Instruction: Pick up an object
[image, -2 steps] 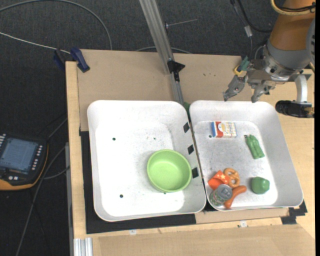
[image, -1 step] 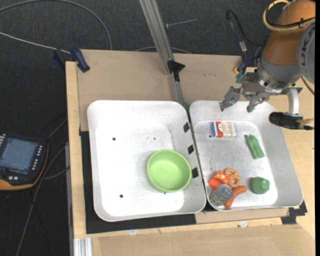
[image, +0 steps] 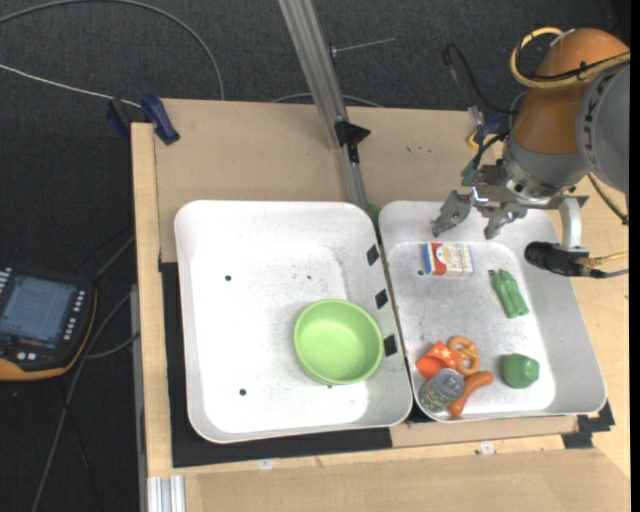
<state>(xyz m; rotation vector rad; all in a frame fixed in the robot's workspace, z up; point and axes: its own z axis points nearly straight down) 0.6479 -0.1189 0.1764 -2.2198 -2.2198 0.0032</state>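
The tool (image: 476, 217) is hanging over the far edge of the right bin (image: 570, 330), its two fingers spread wide and gripping nothing. Just below it, a small white carton (image: 445, 260) is lying flat. A green marker (image: 508, 293) is sitting nearer the front, and a green bowl (image: 338, 342) is resting in the left bin (image: 250, 260).

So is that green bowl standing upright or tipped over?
Upright. The green bowl sits in the left bin with its round opening facing up, and its inside shows nothing but green.
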